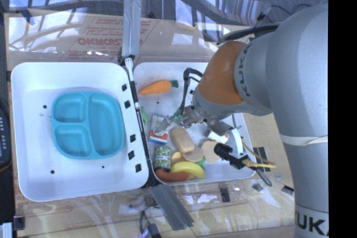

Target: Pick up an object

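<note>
We are seeing the arm [262,75] covering the right bin's [167,72] far side, hiding the gripper; the small packet [159,124] beside it is too blurred to identify.

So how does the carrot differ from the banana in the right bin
The carrot is orange with a green tip; the banana is yellow. The carrot lies alone near the bin's far end, apart from other items; the banana sits in the crowded near end, touching neighbours. The carrot looks straight and tapered, the banana curved. Both lie flat in the right bin.
</note>
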`<control>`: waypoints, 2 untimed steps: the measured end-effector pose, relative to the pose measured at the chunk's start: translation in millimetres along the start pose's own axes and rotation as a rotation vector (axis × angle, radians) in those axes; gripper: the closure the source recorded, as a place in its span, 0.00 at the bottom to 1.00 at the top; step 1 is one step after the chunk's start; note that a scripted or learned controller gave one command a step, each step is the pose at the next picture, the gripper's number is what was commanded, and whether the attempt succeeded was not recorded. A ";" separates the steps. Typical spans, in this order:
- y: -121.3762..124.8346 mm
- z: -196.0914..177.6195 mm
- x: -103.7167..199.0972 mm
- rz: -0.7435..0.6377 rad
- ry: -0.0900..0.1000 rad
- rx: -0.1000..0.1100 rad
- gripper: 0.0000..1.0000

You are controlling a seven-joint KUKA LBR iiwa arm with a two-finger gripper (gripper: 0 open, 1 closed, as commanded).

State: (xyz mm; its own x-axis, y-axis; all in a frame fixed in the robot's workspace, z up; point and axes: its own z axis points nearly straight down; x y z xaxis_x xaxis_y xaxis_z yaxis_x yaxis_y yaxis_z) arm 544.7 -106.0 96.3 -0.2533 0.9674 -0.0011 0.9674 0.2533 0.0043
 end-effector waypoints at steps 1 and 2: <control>-10.4 -1.0 1.9 -0.006 -0.003 -0.008 0.00; -14.2 -2.1 -61.0 0.009 -0.002 -0.007 0.00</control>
State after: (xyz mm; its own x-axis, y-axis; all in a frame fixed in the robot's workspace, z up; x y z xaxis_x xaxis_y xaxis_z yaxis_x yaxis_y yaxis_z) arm 546.4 -168.7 98.4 -0.2447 0.9696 -0.0030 0.9695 0.2447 0.0116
